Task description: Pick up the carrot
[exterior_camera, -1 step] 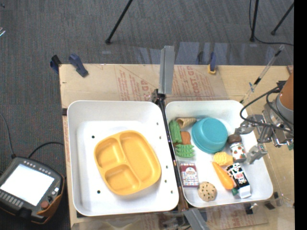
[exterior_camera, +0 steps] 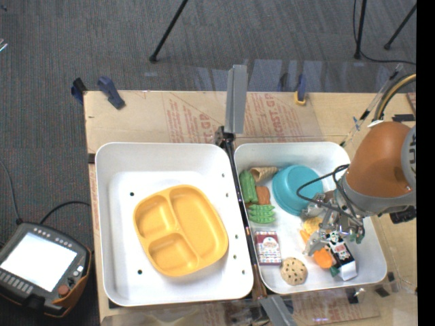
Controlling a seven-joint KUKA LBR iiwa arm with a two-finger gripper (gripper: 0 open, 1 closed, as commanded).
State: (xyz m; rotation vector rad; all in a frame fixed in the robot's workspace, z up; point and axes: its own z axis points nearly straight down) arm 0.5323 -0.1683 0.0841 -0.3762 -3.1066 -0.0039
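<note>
Reaching down into the right bin (exterior_camera: 367, 156), the gripper (exterior_camera: 325, 240) hangs over the carrot (exterior_camera: 322, 255) beside the teal bowl (exterior_camera: 295, 189); its pincer's state I cannot tell; next, close squarely on it.

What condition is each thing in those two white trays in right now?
yellow plate: flat, right way up, in the left bin.
teal bowl: tipped on its side.
cookie: lying flat.
small red box: lying flat.
carrot: lying in the right bin, under the gripper.

Right bin (exterior_camera: 353, 156) crowded, perhaps impassable
</note>
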